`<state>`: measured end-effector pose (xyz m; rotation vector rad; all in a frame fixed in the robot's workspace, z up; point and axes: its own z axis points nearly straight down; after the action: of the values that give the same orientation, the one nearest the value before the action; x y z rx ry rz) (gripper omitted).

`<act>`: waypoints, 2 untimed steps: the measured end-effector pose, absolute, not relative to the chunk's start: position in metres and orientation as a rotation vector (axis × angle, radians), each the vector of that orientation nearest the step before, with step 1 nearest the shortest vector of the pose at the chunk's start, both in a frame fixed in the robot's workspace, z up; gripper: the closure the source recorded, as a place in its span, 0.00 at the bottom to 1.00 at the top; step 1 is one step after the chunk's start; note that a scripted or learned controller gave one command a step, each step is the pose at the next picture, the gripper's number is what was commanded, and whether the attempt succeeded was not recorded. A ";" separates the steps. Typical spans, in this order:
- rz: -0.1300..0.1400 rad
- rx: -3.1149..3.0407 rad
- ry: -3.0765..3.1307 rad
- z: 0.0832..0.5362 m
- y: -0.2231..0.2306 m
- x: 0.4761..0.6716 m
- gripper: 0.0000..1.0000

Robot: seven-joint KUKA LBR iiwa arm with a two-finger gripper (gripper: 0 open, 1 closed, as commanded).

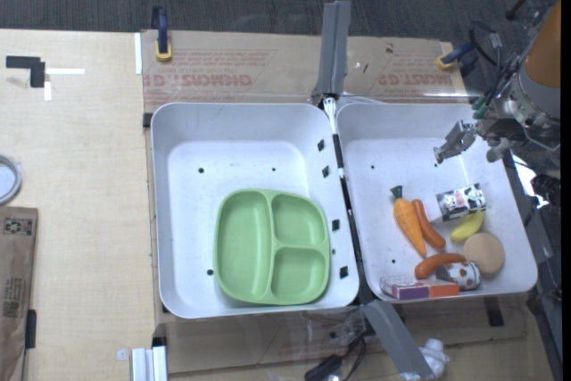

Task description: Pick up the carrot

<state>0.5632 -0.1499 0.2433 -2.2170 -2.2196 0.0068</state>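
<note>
Nearest us, a small pink and white box (412,289) lies in the right white bin (375,147). Our long orange carrot (409,224) rests beside a sausage. Our hand (464,138) hovers above, holding nothing; how wide it is, we cannot tell.

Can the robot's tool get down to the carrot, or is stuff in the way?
Probably yes. The carrot lies on top in the right bin, nothing covering it. The tool hangs above that bin, up and to the right. A sausage touches the carrot's right side, so that could crowd the grab.
</note>
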 end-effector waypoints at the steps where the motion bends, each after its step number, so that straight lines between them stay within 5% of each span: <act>1: 0.006 -2.327 -2.106 0.168 -0.139 0.620 0.00; 2: 0.003 -1.992 -2.425 0.090 -0.101 0.575 0.00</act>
<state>0.5752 -0.1010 0.0895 -1.9917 -2.4252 0.0034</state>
